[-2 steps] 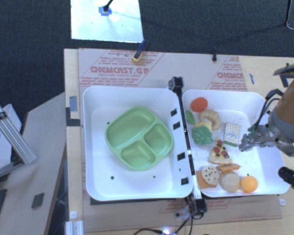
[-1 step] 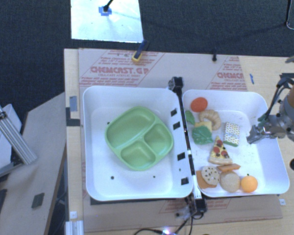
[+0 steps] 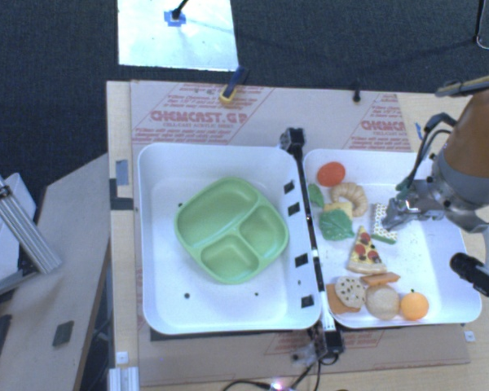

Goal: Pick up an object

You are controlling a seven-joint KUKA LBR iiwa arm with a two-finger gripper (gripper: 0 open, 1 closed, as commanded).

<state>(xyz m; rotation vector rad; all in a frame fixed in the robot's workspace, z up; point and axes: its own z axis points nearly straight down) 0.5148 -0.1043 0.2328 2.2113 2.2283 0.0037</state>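
The right bin [image 3: 440,243] holds several toy foods: a red tomato [image 3: 331,173], a croissant [image 3: 350,195], a green leafy piece [image 3: 336,225], a pizza slice [image 3: 364,252], a cookie [image 3: 350,291], a pale bun [image 3: 382,301] and an orange [image 3: 413,305]. A small white-and-green checkered piece [image 3: 383,225] lies near the bin's middle. My gripper [image 3: 395,211] reaches in from the right and hangs right over the checkered piece's upper edge. Whether it touches the piece is unclear.
The left bin [image 3: 159,300] bears a light green divided plate [image 3: 231,229]. A black-marked divider [image 3: 304,226] runs between the bins. The right bin's floor is bare to the right of the pizza slice.
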